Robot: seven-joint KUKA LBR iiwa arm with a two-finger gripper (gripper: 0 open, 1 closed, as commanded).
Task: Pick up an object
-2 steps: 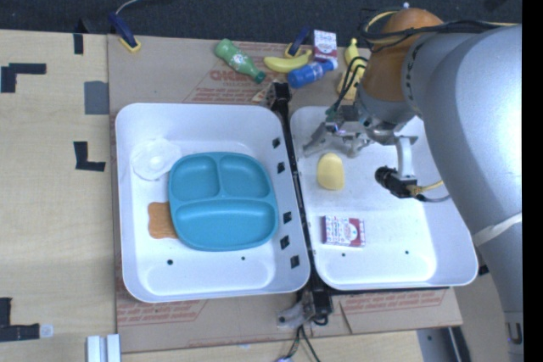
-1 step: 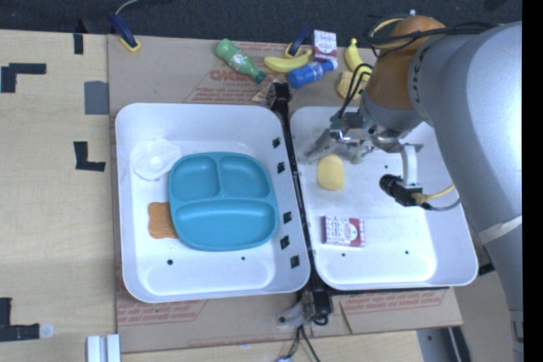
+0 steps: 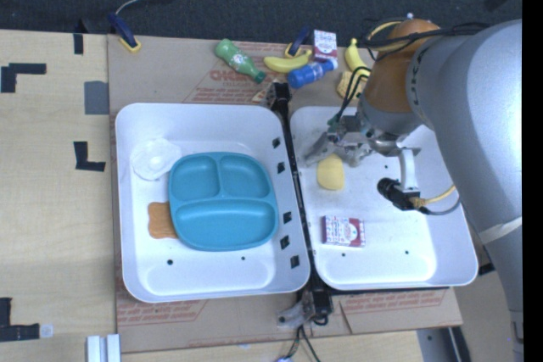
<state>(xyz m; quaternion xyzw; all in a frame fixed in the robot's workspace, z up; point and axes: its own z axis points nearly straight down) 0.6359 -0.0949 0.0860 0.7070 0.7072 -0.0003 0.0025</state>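
Gripper [image 3: 339,144] was down in the right bin [image 3: 424,267], near its upper left corner, with the grey arm [image 3: 475,114] and its orange band [image 3: 392,80] reaching in from the right. Fingers looked spread, the tips just above a yellow lemon-like object [image 3: 332,174] that lay on the bin floor; nothing sat between them. A small red-and-white packet [image 3: 343,231] lay lower in the same bin, apart from the lemon. Left bin [image 3: 136,267] held a blue divided plate [image 3: 224,200], a tan flat piece [image 3: 159,220] tucked partly under the plate's left edge, and a clear plastic item [image 3: 153,158] at the plate's upper left. Behind the bins, on the cardboard [image 3: 212,80], lay a green bottle [image 3: 238,60], a banana [image 3: 287,61], a blue bottle [image 3: 307,75], a small red-and-white carton [image 3: 325,42], and another yellow piece [image 3: 353,57] beside the arm.
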